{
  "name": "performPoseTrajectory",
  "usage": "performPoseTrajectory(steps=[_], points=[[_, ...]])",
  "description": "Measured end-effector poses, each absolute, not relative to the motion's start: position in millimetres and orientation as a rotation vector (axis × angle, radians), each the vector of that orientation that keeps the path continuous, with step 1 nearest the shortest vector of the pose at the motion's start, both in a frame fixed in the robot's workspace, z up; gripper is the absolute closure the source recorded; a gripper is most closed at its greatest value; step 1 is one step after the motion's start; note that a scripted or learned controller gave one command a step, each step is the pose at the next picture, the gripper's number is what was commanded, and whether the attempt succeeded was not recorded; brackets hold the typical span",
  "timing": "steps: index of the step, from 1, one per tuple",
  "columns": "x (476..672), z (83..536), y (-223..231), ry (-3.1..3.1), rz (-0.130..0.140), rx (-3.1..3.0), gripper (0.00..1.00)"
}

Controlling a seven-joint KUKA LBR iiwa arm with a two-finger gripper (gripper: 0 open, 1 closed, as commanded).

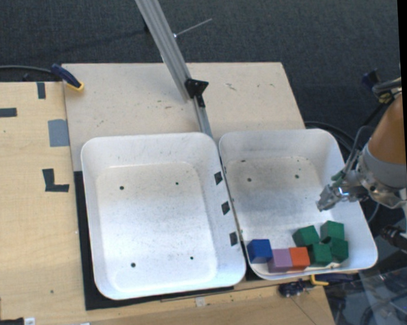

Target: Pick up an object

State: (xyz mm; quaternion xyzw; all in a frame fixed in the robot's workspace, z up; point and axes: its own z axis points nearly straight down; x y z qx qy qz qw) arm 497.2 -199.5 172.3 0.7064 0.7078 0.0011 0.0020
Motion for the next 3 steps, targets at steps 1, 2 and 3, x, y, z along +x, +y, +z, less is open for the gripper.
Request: performPoseTrajectory(steps=[1, 2, 3], points=[[498.8, 225, -199, 2.220, 0.003, 2.216, 1.00], [503.4, 225, -135, 2.231, 0.002, 2.214, 1.00], [506.5, 235, -86, 2.230, 0.002, 2.215, 1.00]])
